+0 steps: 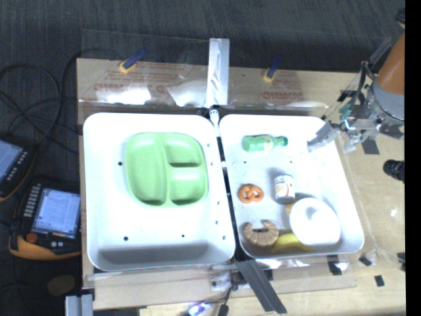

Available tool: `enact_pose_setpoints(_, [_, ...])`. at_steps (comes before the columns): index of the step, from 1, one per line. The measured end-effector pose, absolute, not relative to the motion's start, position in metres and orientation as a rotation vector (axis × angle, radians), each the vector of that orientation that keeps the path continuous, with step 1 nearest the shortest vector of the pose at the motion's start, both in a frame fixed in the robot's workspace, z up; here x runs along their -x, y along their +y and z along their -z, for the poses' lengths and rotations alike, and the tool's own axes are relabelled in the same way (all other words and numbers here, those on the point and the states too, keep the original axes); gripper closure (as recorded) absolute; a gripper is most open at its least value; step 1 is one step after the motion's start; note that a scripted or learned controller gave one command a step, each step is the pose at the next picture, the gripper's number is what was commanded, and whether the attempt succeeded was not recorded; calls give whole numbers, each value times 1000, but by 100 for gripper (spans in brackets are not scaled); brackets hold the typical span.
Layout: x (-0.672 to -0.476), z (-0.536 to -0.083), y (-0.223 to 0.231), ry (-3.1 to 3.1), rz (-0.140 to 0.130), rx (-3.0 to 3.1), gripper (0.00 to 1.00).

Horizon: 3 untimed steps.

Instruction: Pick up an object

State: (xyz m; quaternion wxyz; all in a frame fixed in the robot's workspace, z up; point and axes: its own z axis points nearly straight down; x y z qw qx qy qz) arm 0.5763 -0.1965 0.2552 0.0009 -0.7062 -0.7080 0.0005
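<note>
Over the right bin's (342, 176) far right corner, the gripper (332, 133), its opening indiscernible and nothing visibly held, is judged approaching; the green bottle (264, 142) near the bin's far edge calls for descent.

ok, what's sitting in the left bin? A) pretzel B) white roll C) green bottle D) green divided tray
D: the green divided tray lies alone in the left bin, while the green bottle, pretzel and white roll are all in the right bin.
</note>
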Motion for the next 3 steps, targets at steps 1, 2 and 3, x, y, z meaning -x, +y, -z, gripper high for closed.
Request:
enact_pose_setpoints(1, [-565,-124,-187,-2039,0,2389,0])
enact_pose_setpoints(2, [-539,-90,-155,-2198,5,2264,0])
enact_pose_setpoints(3, [-526,-104,-163,-2040,14,2402,0])
